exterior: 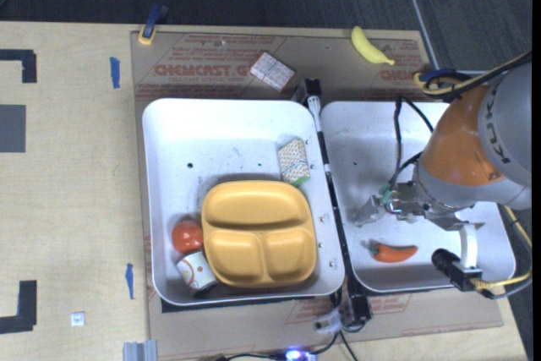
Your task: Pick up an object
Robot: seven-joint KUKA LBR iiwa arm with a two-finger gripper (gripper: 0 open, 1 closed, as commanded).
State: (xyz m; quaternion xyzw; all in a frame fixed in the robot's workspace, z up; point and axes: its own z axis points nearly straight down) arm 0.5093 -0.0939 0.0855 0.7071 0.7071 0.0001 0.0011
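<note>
Just below the gripper (372,211), which hung low in the right bin (355,131) with its grasp impossible to judge, the orange pepper (393,252) lay loose on the floor, seemingly the nearest thing to take.

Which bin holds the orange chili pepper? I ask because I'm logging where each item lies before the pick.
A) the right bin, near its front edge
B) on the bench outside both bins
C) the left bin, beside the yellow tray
A: the orange chili pepper lies on the floor of the right bin near its front edge, just below the gripper, while the yellow tray sits in the left bin.
</note>
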